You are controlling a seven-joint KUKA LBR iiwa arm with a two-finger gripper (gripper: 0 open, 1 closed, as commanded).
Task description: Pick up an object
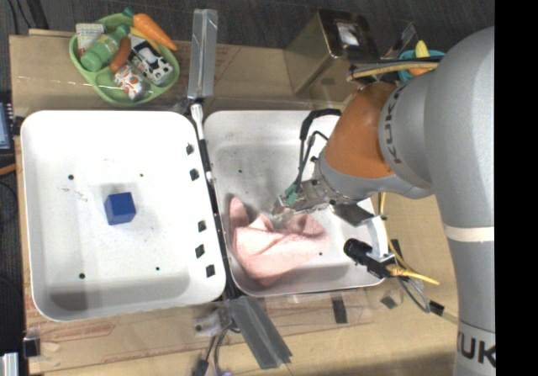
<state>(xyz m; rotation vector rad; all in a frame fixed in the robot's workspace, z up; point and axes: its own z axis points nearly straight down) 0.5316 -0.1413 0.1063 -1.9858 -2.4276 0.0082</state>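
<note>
Pink cloth under the gripper, right bin

Pink cloth (273, 248) lies crumpled in the near half of the right bin (252, 143), bunched against the bin's left wall and spreading toward the middle. Folds and a raised ridge run across its upper edge.

Gripper (286, 204) is down at the cloth's upper edge, at or just above the fabric. Whether it is apart, together or clamped on the cloth cannot be told from this slanted view; the tip is small and partly masked by the wrist. A small green part shows at the tip.

Arm (437, 122) enters from the right, the orange band (357, 143) sitting over the right bin's far-right part. Black cable loops from the wrist toward the bin's upper rim.

Left bin (50, 164) holds a blue cube (120, 207), left of centre, well apart from the cloth.

On the tabletop (252, 63) beyond the left bin, a green bowl (84, 71) carries toy food, including an orange carrot (151, 28). A brown box (324, 50) stands beyond the right bin.
</note>
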